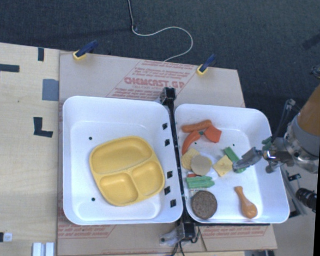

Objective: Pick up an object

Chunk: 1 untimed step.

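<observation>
Two shallow white bins side by side: left bin (71, 146), right bin (258, 123).

In the left bin, a yellow divided plate (126, 169), three compartments, tilted a little.

In the right bin, toy food bunched toward the 9 o'clock wall: orange carrot (196, 125) at 11 o'clock, orange-red pieces (210, 135) just below, tan round disc (201, 165) near centre-left, yellow cheese wedge (223, 166) beside it at 3 o'clock, green stick (231, 155) above the wedge, green bean pod (199, 182), brown round patty (204, 204) at 6 o'clock, orange drumstick (245, 202) at 5 o'clock.

Gripper (246, 161) reaching in from 3 o'clock, low over the right bin, tip just beside the cheese wedge and green stick. Fingers: cannot tell whether spread or pressed together. Nothing seen pinched.
</observation>
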Each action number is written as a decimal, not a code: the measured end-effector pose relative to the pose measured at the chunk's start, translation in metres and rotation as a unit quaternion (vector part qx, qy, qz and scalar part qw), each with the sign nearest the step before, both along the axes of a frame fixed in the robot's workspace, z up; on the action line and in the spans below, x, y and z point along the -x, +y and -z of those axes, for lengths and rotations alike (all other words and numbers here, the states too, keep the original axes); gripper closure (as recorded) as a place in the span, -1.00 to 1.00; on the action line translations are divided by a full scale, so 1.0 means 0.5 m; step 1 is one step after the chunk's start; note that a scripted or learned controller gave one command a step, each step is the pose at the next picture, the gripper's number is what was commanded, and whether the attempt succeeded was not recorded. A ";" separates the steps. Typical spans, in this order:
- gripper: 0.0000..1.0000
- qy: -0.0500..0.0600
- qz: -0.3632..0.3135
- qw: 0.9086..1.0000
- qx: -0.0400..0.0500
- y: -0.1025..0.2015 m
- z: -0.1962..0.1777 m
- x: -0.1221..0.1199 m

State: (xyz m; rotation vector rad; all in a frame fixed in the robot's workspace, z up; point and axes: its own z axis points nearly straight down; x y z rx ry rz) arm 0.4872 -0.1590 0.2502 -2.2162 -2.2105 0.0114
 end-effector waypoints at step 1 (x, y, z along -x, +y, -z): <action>-1.00 -0.006 -0.002 1.000 0.001 0.000 -0.011 -0.004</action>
